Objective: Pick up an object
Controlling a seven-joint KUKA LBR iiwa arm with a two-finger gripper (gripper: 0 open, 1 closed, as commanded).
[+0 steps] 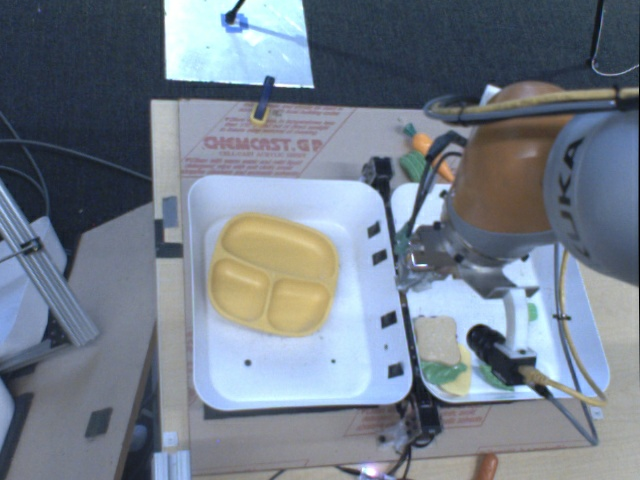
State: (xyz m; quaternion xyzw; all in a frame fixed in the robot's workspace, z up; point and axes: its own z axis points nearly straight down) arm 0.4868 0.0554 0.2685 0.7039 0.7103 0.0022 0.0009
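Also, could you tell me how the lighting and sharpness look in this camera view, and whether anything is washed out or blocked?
In the camera view, light is even and soft; the left bin reads bright white without losing the yellow tray. The shiny sheet at the top shows pale glare. The image is slightly grainy, small items in the right bin look soft, and the arm blocks much of it.

A yellow three-compartment tray [272,273] lies flat, right way up, in the left bin [300,388].
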